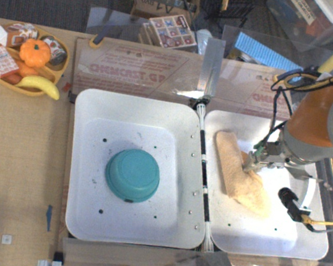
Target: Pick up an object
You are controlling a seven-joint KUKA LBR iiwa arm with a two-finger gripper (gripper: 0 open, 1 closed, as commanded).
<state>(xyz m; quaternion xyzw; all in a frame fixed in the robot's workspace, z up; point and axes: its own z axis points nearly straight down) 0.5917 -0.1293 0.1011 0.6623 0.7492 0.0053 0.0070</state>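
A tan, spongy slab [239, 171] lies at a slant in the right bin [262, 238], towards its left side. My gripper [253, 163] hangs low over the slab's right edge, at or just above its surface. Whether it touches the slab is unclear. In the left bin [93, 118] a teal bowl [133, 175] rests upside down near the middle.
A metal divider [202, 166] separates the two bins. A yellow dish of toy food [21, 59] stands on the bench at the far left. Cardboard and clutter lie behind the bins.
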